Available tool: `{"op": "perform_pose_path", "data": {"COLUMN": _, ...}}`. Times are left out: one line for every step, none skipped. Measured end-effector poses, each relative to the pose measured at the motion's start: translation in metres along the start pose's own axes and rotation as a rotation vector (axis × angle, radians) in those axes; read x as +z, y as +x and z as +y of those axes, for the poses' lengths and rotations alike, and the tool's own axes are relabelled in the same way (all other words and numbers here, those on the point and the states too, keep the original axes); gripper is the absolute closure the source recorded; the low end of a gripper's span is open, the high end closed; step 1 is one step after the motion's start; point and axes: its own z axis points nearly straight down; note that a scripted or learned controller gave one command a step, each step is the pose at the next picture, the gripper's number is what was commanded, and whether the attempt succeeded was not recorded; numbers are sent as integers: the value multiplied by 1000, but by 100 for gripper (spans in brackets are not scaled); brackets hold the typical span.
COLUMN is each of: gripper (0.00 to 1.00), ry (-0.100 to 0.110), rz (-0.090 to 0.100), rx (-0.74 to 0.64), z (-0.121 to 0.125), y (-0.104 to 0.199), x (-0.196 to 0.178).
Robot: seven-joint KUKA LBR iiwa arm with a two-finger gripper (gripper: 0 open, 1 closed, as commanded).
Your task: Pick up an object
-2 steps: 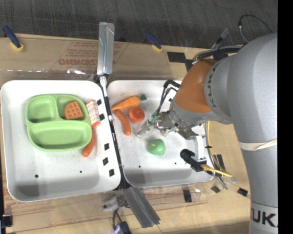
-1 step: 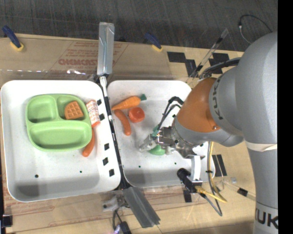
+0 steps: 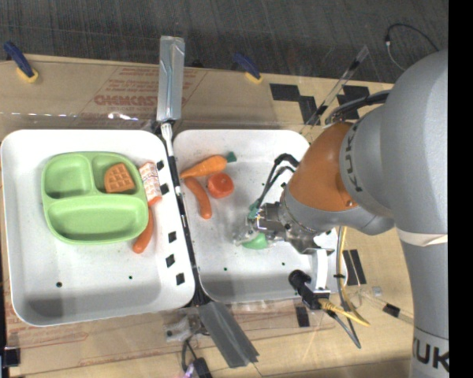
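My gripper (image 3: pixel 254 231) is down in the right bin (image 3: pixel 221 282), near its middle right, right over a small green object (image 3: pixel 256 242) that peeks out below it. To the left in the same bin lie a carrot (image 3: pixel 206 165), a red tomato-like piece (image 3: pixel 220 184) and an orange sausage (image 3: pixel 201 198). The arm's orange band and grey wrist cover the bin's right side.
The left bin (image 3: pixel 31 290) holds a green divided plate (image 3: pixel 87 199) with a waffle (image 3: pixel 119 179) in its top right compartment. A wrapped snack bar (image 3: pixel 150 181) and an orange sausage (image 3: pixel 144 237) lie along the plate's right edge. A metal divider (image 3: pixel 177 219) separates the bins.
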Motion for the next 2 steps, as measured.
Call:
{"op": "perform_pose_path", "data": {"gripper": 100, "ry": 2, "rz": 2, "rx": 191, "z": -32, "y": 32, "x": -24}}
{"op": "perform_pose_path", "data": {"gripper": 100, "ry": -3, "rz": 0, "rx": 24, "z": 26, "y": 54, "x": -118}}
